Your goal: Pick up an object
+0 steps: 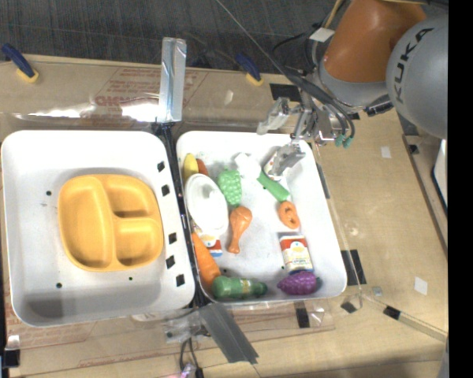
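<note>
The right bin [331, 235] holds several toy foods. Among them are a green bumpy piece [231, 186], an orange drumstick [239, 225], a green stalk-shaped piece [273, 186], a small orange piece [288, 213], a red-labelled jar [296, 253], purple grapes [299, 283], a dark green vegetable [238, 288], a carrot [206, 264], a banana [190, 165] and a white bowl [206, 201]. My gripper [286, 157] hangs over the bin's far right part, just above the green stalk-shaped piece and beside a small white item [244, 162]. I see nothing held in it.
The left bin [24, 179] carries a yellow divided tray [114, 220]. A silver tape strip [173, 77] runs up from the seam between the bins. The arm's cables and orange band [370, 30] hang over the right bin's far right corner.
</note>
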### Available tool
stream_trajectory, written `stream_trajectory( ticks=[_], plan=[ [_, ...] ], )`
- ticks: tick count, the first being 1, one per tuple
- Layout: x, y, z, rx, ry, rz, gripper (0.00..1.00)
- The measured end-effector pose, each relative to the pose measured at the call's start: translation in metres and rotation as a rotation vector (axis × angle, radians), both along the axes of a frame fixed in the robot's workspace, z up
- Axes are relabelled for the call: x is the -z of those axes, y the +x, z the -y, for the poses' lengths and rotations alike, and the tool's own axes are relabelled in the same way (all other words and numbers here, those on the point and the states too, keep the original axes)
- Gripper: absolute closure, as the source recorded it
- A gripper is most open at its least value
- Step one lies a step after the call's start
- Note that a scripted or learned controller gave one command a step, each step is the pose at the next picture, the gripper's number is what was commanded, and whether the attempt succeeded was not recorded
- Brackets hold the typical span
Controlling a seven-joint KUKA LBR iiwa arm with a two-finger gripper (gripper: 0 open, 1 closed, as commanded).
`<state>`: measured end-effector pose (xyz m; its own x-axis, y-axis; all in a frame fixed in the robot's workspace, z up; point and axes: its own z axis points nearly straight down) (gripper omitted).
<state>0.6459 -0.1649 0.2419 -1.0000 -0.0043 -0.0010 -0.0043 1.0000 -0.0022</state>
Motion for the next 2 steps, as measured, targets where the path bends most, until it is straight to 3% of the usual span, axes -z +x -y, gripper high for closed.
stream_trajectory(
  ticks=[1, 2],
  plan=[
    [0.144, -0.078, 0.01, -0.137, 0.005, -0.008, 0.0],
    [0.148, -0.097, -0.041, -0.024, -0.003, 0.005, 0.0]
  ],
)
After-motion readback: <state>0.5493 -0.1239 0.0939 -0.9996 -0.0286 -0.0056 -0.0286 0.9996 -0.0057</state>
